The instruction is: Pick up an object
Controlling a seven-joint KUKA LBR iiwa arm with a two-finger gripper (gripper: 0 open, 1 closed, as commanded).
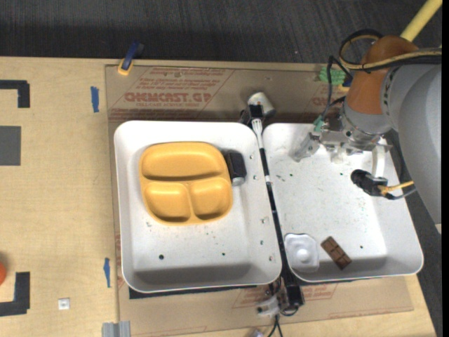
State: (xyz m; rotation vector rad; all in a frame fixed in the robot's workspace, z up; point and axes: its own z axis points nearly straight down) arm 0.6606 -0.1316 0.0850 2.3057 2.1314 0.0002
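White bins: 2 shallow trays sit side by side on the counter, their inner rims touching along the middle; left bin, right bin.
Counter surface: pale wood-toned board with a brown printed cardboard sheet under both bins; blue tape marks and black patches lie toward the left side.
Left bin contents: yellow divided plate with 3 compartments, lying flat in the upper half of the bin; a small dark object rests just beside the plate's right edge, touching or nearly touching it.
Right bin contents: small brown block near the front wall, tilted diagonally; a clear plastic lid-like piece lies just beside it to the left, in the front left corner. Dark specks are scattered over both bin floors.
Arm: grey body with an orange band enters from the right and stands over the upper right part of the right bin.
Claw: positioned at over the rear of the right bin, well apart from the brown block and the clear piece. Nothing is visible between its fingers. Whether it is released or clenched cannot be told from this angle.
Cabling: a black and yellow cable fitting hangs below the wrist over the right bin floor.
Task object status: all objects lie in the bins; none lifted.
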